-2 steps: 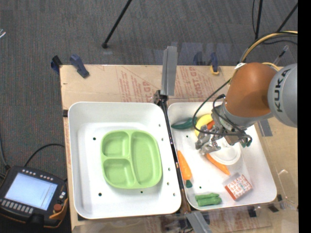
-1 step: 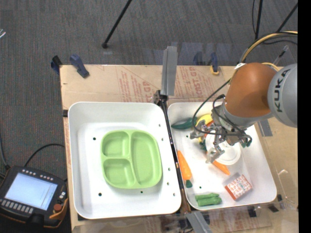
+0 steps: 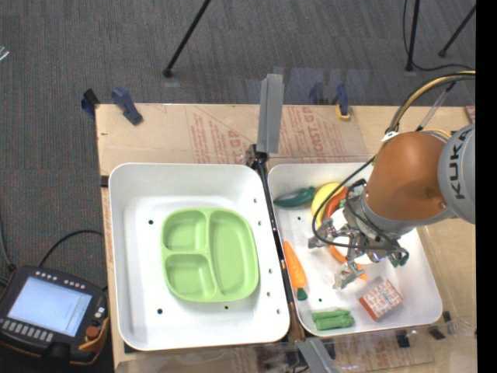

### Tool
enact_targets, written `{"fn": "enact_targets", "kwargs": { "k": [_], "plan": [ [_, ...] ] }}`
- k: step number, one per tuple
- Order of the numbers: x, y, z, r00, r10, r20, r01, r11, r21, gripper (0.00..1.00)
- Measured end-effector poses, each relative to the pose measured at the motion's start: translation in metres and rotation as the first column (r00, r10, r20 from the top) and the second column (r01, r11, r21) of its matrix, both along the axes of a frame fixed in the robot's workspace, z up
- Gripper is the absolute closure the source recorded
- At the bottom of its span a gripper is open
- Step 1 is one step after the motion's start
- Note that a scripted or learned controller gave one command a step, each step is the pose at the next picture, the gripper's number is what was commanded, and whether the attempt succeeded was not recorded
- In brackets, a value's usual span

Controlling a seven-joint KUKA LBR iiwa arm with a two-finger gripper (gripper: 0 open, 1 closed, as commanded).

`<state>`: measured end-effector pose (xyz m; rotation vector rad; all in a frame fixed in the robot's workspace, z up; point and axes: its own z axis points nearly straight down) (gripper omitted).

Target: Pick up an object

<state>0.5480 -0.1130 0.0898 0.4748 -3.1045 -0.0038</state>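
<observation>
A: What is the setting?

B: A brown board tabletop printed with red lettering stands on dark grey carpet. Blue clamps grip its far edge at about 11 o'clock, and black stand legs cross the floor at 12 o'clock. A teach pendant with a lit screen lies on the floor at 8 o'clock.

A: And the containers?

B: Two shallow white bins sit side by side, touching along a central divider. The left bin holds a green sectioned plate with three compartments, lying flat near its middle.

A: The right bin?

B: The right bin carries the loose pieces. A dark green pepper lies at its 11 o'clock corner, just beside a yellow banana. An orange carrot lies along the left wall at 9 o'clock. A green pea pod rests at 6 o'clock near the front rim, and a small red box sits at 5 o'clock.

A: Where is the arm?

B: It enters from 3 o'clock, its orange band over the bin's middle. The gripper hangs low at the bin's centre, between the carrot and the red box. An orange piece shows beside it, partly hidden. I cannot tell whether its fingers are apart or together, nor whether anything is between them.
</observation>
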Motion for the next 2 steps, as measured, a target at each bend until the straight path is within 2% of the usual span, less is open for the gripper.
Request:
{"fn": "enact_targets", "kwargs": {
  "k": [1,2],
  "plan": [
    [0.0017,0.0031,0.0103,1.000,0.008,0.003,-0.008,1.000,0.001,1.00],
    [0.0015,0.0034,0.0097,1.000,0.008,0.002,-0.008,1.000,0.002,0.00]
  ]
}}
